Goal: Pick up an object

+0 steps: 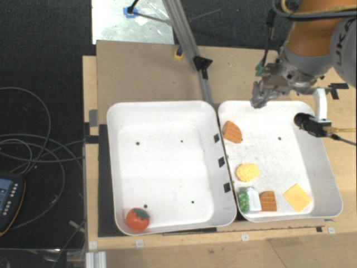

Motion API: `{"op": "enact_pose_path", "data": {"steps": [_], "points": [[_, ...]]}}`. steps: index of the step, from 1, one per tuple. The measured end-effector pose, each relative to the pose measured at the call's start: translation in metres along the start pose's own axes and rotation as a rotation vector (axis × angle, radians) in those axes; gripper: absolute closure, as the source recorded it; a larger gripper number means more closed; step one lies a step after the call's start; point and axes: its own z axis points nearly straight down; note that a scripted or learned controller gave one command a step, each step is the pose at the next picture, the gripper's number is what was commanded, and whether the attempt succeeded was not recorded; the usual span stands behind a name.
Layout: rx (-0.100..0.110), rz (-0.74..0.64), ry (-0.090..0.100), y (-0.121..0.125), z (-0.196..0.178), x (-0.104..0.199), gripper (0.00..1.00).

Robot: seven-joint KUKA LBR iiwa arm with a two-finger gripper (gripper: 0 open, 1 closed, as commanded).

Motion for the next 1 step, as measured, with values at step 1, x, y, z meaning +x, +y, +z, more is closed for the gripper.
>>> {"op": "enact_pose_path", "data": {"steps": [1], "points": [[0.001, 0.0, 0.0, -0.0191, 0.0151, 0.0375, 1.0]]}}
